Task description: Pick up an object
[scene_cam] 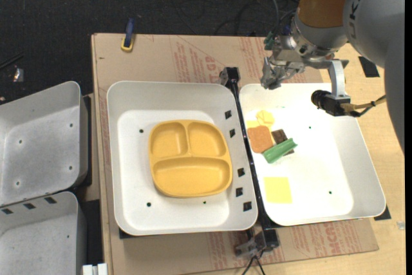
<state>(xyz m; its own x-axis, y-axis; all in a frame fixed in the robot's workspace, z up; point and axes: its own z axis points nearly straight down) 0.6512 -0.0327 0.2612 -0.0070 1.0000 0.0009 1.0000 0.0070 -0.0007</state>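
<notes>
A: Over the far left corner of the right bin the gripper is hung, well above the floor of the bin; whether the jaws are wide or narrow cannot be told, nothing is seen between them.

B: Targets?

A: A cluster near the bin's left wall: yellow piece, orange block, small brown block, green block, all touching or nearly so. A flat yellow square is set apart, nearer the front.

B: Risks?

A: Probably crowding: two pieces could be pinched at once, or one knocked aside. The flat square may be too thin to be gripped. The wall could be struck if the descent is made straight down.

B: Left bin?

A: A yellow divided tray is held there, not in play.
</notes>
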